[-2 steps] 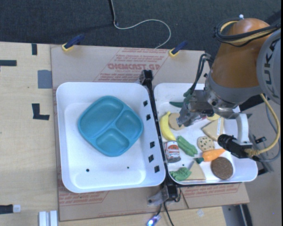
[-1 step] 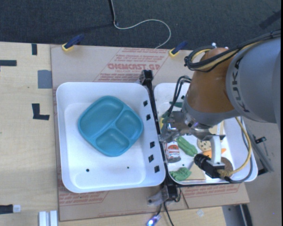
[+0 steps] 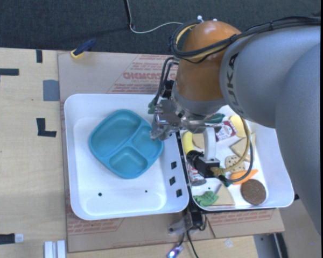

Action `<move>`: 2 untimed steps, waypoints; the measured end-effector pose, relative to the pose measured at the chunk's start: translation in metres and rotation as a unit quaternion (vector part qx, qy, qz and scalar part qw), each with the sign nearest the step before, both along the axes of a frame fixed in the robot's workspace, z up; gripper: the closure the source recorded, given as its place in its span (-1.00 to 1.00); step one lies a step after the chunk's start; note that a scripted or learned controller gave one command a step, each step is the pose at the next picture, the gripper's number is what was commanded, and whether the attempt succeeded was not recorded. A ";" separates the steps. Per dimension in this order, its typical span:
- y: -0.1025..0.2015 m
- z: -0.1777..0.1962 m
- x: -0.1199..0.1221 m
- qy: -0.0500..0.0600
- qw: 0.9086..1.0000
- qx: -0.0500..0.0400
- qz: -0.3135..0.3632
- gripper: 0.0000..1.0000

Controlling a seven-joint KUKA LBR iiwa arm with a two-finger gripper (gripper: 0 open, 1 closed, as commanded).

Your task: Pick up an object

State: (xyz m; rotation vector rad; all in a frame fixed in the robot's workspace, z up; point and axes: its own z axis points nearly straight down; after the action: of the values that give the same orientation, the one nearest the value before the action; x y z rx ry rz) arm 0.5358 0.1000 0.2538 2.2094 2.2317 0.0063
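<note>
Camera view: the arm (image 3: 247, 74) reaches in from the right, its orange band over the divide between the two bins. The pincer (image 3: 160, 123) sits low at the right edge of the left bin (image 3: 118, 203), just beside or touching the rim of the blue divided plate (image 3: 124, 143); whether it is released or clenched I cannot tell, and nothing is seen grasped. The right bin (image 3: 277, 171) holds a clutter of small items, among them a brown disc (image 3: 253, 191), a green piece (image 3: 206, 199) and an orange strip (image 3: 241, 173). Judged step: approach to a grasp, likely of the plate's rim, nothing lifted yet. Next move calls for a firm closure on that thin edge, then a straight lift. Hidden: the wrist covers much of the right bin's upper contents; the counter (image 3: 21, 144) is cut off at left
</note>
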 end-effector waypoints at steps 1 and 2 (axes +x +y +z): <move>0.010 0.021 -0.041 0.003 1.000 -0.001 -0.003 1.00; 0.078 0.130 -0.031 -0.003 1.000 0.001 0.000 1.00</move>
State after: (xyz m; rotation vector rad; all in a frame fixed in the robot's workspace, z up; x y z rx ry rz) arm 0.5049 0.1781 0.3842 2.2081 2.2291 0.0153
